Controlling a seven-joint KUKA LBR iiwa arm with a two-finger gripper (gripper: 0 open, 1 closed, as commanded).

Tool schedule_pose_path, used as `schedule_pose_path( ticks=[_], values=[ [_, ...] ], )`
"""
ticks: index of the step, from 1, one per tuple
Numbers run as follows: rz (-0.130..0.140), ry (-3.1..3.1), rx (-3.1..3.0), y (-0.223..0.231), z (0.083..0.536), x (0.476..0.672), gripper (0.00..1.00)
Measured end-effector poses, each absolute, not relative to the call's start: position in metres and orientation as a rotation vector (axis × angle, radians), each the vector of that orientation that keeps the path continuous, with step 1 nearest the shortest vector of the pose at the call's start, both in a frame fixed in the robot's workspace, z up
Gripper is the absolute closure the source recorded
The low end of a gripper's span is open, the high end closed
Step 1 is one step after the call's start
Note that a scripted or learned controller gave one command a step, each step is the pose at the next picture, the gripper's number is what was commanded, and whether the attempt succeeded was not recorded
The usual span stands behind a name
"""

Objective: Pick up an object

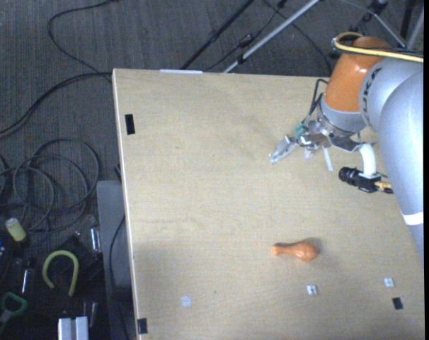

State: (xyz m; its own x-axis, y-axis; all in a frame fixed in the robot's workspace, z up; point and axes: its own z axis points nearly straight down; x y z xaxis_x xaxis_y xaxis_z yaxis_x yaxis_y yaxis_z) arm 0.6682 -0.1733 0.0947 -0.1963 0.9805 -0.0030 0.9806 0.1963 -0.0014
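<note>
- Camera view: the gripper (284, 151) hangs over bare bench top (200, 161) at upper right, fingers pointing left, nothing between them; how wide they stand I cannot tell.
- The grey arm (402, 133) leans in from the right, orange band (349, 76) above the wrist.
- The one candidate to pick, an orange pear-shaped object (297, 250), lies flat lower down, well apart from the gripper.
- My read: no grasp yet; the arm must travel down-frame and line up over it first.
</note>
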Motion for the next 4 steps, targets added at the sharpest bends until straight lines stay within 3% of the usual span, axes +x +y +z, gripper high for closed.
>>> schedule_pose_path(
  ticks=[1,2,3,4],
  values=[
    [-0.004,2.544,1.842,-0.134,0.084,0.668,0.0],
    [-0.005,2.7,1.601,-0.148,0.085,0.668,0.0],
    [0.0,2.699,1.601,-0.146,0.094,0.669,1.0],
    [-0.004,2.477,1.928,-0.181,0.259,0.669,1.0]
  ],
)
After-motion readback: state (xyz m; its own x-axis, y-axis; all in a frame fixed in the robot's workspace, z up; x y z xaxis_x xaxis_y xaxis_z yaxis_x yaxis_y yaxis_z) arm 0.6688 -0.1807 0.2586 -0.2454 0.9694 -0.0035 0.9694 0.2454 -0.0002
